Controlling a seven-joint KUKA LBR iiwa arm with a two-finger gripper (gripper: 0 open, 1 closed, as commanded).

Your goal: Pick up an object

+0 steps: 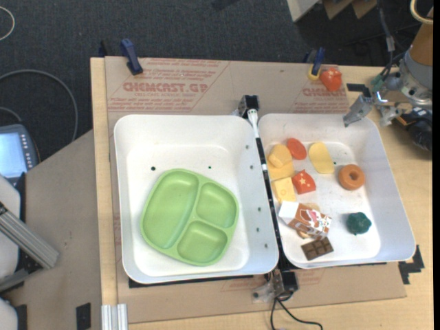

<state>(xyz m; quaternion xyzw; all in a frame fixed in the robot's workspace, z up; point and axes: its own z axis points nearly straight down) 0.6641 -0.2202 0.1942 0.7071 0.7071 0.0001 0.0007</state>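
Nothing is picked yet: the gripper (pixel 369 108), fingers spread and holding nothing, hangs above the far rim of the right white plastic bin (pixel 395 205), well beyond the ring-shaped brown doughnut toy (pixel 352 177).

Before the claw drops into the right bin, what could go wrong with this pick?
1. The yellow pieces, red piece and carton crowd together by the divider, so a grab there may nudge neighbours or catch two.
2. The claw sits over the right bin's far rim, which it might clip descending.
3. The donut and green piece lie apart; they look safer.
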